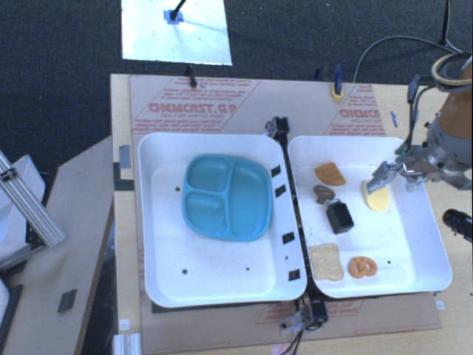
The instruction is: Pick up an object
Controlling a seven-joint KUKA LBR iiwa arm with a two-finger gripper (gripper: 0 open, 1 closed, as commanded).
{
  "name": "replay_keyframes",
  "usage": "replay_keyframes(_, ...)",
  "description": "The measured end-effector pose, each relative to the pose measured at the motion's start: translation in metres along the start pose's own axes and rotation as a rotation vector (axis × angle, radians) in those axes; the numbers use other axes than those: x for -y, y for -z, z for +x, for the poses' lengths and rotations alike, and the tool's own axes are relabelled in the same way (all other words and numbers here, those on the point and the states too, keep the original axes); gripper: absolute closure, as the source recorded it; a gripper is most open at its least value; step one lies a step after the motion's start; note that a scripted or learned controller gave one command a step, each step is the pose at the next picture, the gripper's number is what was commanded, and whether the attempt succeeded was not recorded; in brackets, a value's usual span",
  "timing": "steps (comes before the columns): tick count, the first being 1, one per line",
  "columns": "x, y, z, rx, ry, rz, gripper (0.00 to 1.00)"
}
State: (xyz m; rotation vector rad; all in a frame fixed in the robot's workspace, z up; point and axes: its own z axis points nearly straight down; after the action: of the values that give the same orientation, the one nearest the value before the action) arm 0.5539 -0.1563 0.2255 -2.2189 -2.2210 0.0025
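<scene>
Yellow piece (378, 200) just under claw (383, 177), R bin.

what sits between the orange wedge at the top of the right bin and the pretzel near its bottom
In the camera view, the black block lies between the orange wedge and the pretzel, with the small brown piece just above-left of it.

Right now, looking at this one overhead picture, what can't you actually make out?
- Gripper, camera view: too small and blurred to tell whether it grips the yellow piece beneath it.
- Yellow piece: its upper end is covered by the gripper.
- Arm: cut off by the right edge.
- Small brown item beside the black block: too small to identify.
</scene>
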Motion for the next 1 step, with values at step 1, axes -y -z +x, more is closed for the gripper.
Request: replay_keyframes(1,-0.0007,-0.0628,0.0021,-0.001,0.0,0.0,0.0)
